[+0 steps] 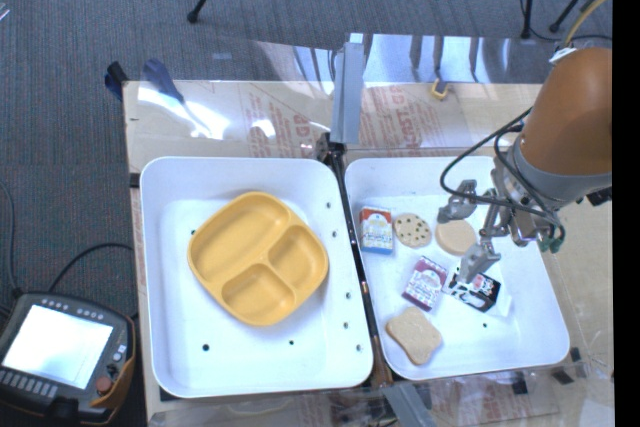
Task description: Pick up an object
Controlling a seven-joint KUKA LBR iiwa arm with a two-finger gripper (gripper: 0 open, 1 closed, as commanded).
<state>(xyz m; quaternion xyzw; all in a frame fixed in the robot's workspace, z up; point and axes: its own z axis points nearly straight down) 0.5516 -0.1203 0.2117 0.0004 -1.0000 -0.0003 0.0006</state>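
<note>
In left bin (160,215), yellow divided tray (258,257) lay alone. Right bin (540,335) held blue carton (376,229), red carton (424,283), bread slice (414,335), cookie (412,230), tan disc (455,237), black-white packet (484,291). Claw (478,262) hovered over packet, fingers apart, gripping nothing.

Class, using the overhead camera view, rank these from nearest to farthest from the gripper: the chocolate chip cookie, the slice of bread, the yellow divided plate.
Measured from the gripper:
1. Chocolate chip cookie, to its left in the right bin.
2. Slice of bread, at that bin's near edge.
3. Yellow divided plate, in the left bin.
</note>
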